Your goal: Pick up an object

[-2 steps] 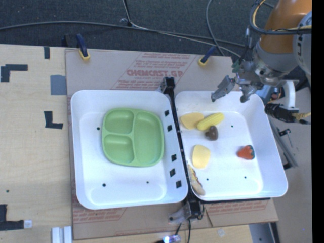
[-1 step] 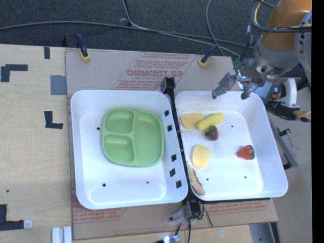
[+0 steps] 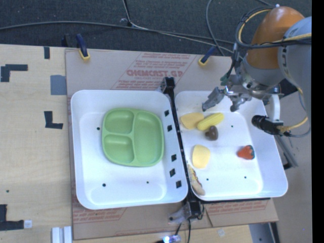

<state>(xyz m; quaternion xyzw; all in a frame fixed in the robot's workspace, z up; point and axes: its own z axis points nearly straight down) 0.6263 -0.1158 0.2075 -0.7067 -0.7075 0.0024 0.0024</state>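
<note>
My gripper [image 3: 224, 101] hangs open over the back of the right bin [image 3: 263, 186], its two fingers spread with nothing between them. Just below it lie a yellow corn cob [image 3: 211, 120] and a pale yellow piece [image 3: 191, 120], side by side. A small brown item [image 3: 211, 132] touches the cob's front side. Further forward sit a yellow wedge [image 3: 201, 156] and a red strawberry [image 3: 246, 152]. A tan, speckled item [image 3: 195, 181] lies along the bin's left wall near the front.
The left bin [image 3: 86, 186] holds a green divided plate [image 3: 133, 137]. A black divider with clips [image 3: 174, 135] runs between the bins. Cables [image 3: 268, 123] trail from the wrist over the right bin's right rim.
</note>
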